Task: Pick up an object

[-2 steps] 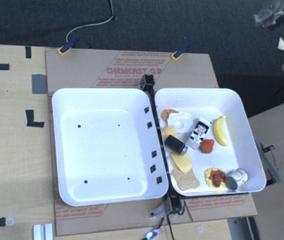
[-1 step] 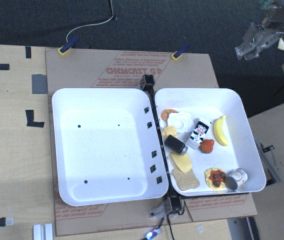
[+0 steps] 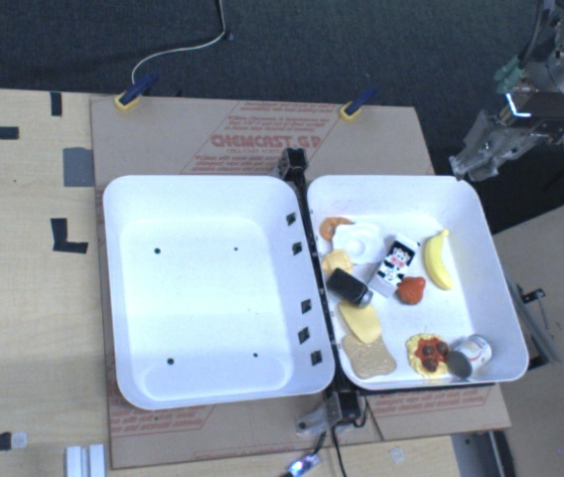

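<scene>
The right bin (image 3: 486,229) holds a heap of toy food. A yellow banana (image 3: 439,259) lies near its right wall, with a red fruit (image 3: 412,290) and a black-and-white carton (image 3: 396,263) beside it. A white fried egg (image 3: 358,240) sits next to an orange pastry (image 3: 335,227). Lower down are a black cylinder (image 3: 349,287), a yellow cheese wedge (image 3: 360,319), a slice of bread (image 3: 368,357), a small pizza (image 3: 424,352) and a silver can (image 3: 472,354). My gripper (image 3: 473,159) hangs outside the bin, above its far right corner, holding nothing.
The left bin (image 3: 123,266) stands beside the right one, joined along a black hinge strip (image 3: 305,266). Both rest on a cardboard sheet (image 3: 252,137) held by blue-and-yellow clamps (image 3: 135,92). A white cable (image 3: 188,46) runs behind.
</scene>
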